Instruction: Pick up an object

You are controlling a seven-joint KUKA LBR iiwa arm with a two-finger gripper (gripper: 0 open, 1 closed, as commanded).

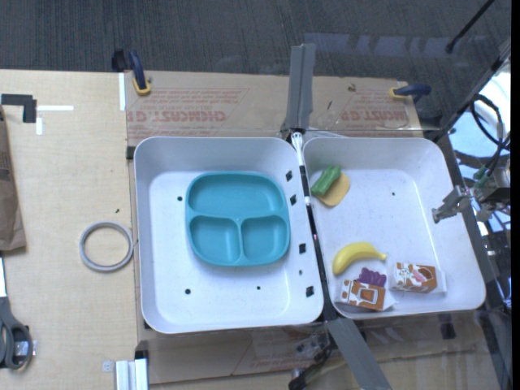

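Near the right white bin [439,169], a curved yellow plastic banana [356,256] is judged light, rigid, slippery; mid-body is favoured. The gripper's [445,211] state cannot be told.

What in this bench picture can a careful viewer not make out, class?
- Gripper, camera view: small, lost in cables at the right bin's rim; its finger state is unreadable.
- Two cartons: print too small to read.
- Green item: covers part of the tan piece beneath.
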